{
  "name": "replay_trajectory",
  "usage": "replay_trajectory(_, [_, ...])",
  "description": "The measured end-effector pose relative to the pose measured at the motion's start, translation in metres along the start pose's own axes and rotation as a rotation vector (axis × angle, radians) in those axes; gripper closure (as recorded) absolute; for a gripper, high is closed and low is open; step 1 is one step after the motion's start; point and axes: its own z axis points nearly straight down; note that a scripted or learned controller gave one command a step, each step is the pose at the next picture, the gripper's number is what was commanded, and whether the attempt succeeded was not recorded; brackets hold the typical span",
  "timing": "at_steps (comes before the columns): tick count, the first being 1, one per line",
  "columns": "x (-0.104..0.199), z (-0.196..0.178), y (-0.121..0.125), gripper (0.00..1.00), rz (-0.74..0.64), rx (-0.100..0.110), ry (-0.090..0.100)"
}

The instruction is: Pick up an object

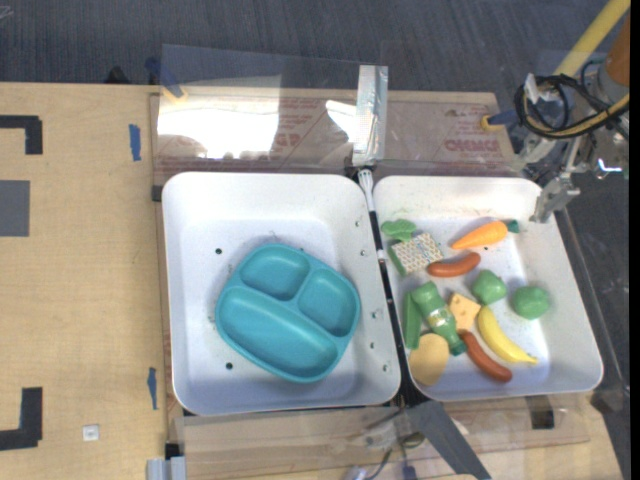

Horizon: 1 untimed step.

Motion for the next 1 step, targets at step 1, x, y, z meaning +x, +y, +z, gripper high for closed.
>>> replay_trajectory(1, [0.0311,0.1501,0.0585,0.00,0.077,-0.005,0.014])
